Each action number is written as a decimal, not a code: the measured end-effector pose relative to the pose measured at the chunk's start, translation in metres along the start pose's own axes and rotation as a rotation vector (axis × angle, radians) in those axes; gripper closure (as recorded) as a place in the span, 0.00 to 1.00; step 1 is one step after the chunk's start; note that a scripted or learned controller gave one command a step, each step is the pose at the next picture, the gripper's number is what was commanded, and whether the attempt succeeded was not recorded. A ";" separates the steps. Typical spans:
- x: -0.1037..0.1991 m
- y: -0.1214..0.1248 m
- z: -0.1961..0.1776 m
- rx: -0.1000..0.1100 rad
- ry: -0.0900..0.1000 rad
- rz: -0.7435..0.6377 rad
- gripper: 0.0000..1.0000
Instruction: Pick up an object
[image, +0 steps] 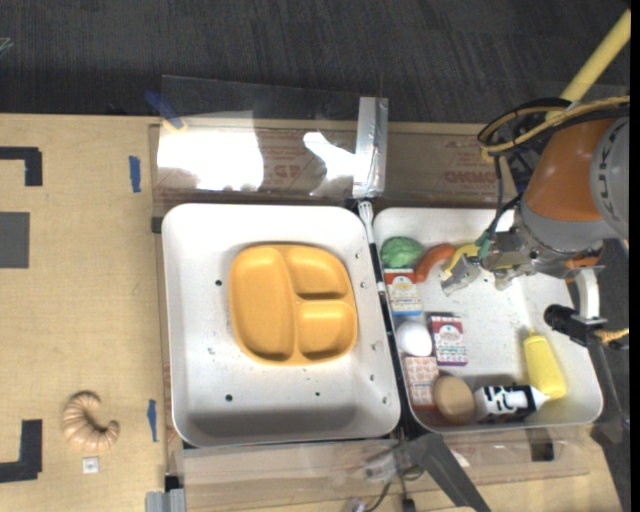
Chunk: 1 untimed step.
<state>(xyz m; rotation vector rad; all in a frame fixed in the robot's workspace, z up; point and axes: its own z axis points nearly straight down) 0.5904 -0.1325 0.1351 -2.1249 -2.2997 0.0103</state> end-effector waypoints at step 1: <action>0.036 -0.087 0.048 -0.018 -0.009 -0.150 0.00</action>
